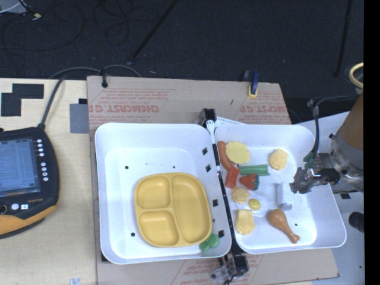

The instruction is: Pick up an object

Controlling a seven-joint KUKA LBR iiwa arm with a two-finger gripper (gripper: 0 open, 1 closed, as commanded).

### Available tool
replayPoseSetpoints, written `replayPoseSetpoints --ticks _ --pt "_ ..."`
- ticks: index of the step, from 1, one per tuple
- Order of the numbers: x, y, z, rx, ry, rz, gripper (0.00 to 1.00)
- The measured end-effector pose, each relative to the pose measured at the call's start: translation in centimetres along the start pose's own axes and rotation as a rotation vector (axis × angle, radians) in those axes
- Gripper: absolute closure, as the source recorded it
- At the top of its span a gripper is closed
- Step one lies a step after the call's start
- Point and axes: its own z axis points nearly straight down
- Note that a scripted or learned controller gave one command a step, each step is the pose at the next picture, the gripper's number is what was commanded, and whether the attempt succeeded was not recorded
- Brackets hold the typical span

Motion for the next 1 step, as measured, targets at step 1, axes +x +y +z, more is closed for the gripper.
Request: replayPoseSetpoints --ticks 1 --pt "6.45 -0.28 -12.96 -0.024 0.001 -0.016 1.00"
